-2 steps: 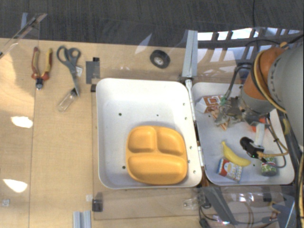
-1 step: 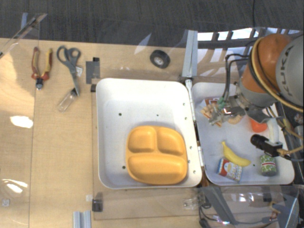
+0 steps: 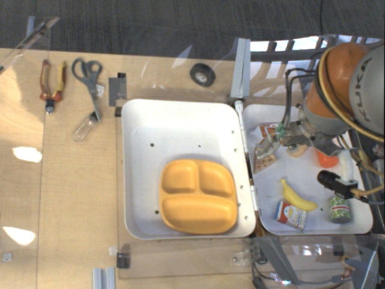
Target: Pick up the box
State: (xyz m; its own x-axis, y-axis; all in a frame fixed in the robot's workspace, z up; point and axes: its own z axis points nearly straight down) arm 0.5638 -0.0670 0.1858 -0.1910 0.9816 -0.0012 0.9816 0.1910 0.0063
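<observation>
**Plainly not picked yet: the box lies untouched in the right bin**

The box (image 3: 290, 214) is a small carton, red and white with a patch of blue. It lies flat on the floor of the right bin (image 3: 319, 226), close to the near rim and towards the side that meets the other bin. Its corners look square and undented, though the print is too small to read. A banana (image 3: 297, 196) lies just behind it, perhaps touching one corner, and a green can (image 3: 340, 209) lies nearby on the other side.

My fingers (image 3: 283, 136) are at the far end of the same bin, over a clutter of packets (image 3: 266, 155), well apart from the box. I cannot tell whether they are open or closed, because the wrist and cables hide their tips from this slant. Nothing shows between them.

By my judgement the whole job is left: travel to the near end, come down over the carton without nudging the banana, close, and lift.

Further out, the left bin (image 3: 180, 125) holds a yellow tray (image 3: 198, 196), and scissors (image 3: 90, 80) and pliers (image 3: 51, 83) lie on the table (image 3: 60, 191).
</observation>
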